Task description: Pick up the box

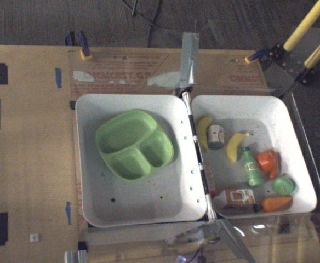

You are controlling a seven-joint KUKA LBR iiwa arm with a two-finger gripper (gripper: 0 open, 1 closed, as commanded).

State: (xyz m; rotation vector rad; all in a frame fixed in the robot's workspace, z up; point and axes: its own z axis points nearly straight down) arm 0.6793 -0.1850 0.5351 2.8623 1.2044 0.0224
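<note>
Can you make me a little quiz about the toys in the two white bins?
1. True or false: the green divided plate lies in the left bin.
2. How many bananas are in the right bin?
3. What lies just right of the box: A) the carrot, B) a spoon, C) a cup?

Key: 1 true; 2 two; 3 A.
</note>
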